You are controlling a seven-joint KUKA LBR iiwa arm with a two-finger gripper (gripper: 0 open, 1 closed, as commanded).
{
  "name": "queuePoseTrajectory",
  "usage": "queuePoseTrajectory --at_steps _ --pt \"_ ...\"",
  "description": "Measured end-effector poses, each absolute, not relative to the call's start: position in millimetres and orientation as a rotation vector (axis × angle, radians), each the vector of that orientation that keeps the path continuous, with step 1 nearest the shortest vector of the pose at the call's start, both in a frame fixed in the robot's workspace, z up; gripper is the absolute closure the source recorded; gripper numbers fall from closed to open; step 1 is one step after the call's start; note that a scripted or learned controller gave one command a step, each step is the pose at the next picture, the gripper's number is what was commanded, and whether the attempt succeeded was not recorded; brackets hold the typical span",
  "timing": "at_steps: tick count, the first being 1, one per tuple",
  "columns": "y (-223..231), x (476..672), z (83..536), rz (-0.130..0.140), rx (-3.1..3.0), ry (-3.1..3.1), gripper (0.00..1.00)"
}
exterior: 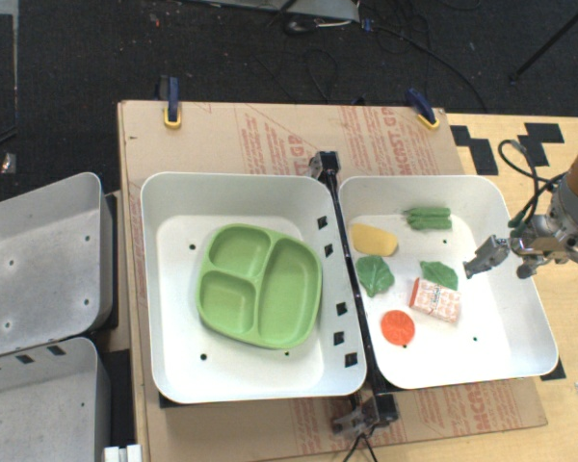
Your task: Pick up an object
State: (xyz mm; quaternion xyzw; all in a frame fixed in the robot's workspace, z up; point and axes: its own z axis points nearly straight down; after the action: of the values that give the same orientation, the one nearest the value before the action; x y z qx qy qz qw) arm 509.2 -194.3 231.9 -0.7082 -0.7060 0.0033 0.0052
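flanking a cardboard-topped bench [270,133], black floor [58,65]; gripper [506,258] fingers spread, empty.

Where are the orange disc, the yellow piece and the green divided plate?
orange disc [397,327], camera view, centre of its top face.
yellow piece [375,240], camera view, middle of its top.
green divided plate [261,285], camera view, ridge between its compartments.

I work in a robotics lab: my two white bins [241,200] sit on a cardboard-covered surface [270,133] held by clamps [172,104], with loose cables [385,27] across a dark speckled floor [67,56]
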Motion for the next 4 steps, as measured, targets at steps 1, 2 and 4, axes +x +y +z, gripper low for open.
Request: queuePoseTrajectory --at_steps 1,2,4 --pt "-194 511.9 238 0.001 -2.221 -2.222 0.00" --pt "-187 503.4 184 0.004 -2.219 -2.217 0.00" --pt "-185 502.1 95 -0.004 -2.223 -2.219 0.00"
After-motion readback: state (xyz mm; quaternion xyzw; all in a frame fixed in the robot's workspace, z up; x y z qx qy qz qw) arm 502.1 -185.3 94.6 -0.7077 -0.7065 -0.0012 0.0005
